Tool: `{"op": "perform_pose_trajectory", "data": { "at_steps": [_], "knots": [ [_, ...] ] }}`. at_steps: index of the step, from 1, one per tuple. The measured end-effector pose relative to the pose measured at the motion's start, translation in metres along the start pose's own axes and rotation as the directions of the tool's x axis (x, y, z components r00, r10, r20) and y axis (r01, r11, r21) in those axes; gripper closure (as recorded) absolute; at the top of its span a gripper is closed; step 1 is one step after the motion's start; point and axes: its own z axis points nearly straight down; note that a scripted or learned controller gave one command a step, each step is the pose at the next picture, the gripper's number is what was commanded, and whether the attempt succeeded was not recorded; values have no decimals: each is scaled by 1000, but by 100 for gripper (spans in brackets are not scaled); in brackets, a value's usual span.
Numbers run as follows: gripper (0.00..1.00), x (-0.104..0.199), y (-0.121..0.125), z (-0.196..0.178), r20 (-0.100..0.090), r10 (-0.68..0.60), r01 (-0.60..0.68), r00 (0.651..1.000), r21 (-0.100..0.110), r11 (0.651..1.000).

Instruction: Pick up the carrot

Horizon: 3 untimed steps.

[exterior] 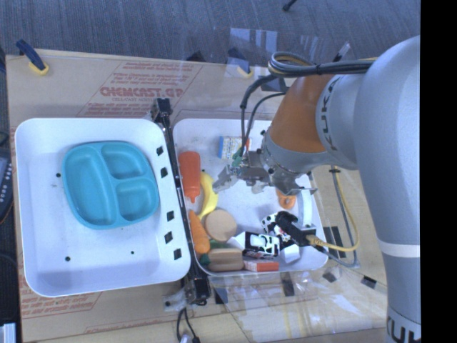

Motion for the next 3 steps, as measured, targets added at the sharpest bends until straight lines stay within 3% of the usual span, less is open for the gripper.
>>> {"op": "perform_pose_trajectory", "data": {
  "at_steps": [1, 2, 3],
  "knots": [
    [0, 51, -41, -30, -2, -53, 53, 999, 4, 999],
    [0, 23, 15, -102, 4, -64, 64, 998, -5, 998],
    [0, 54, -28, -164, 4, -371, 371, 929, -4, 929]
  ]
}}
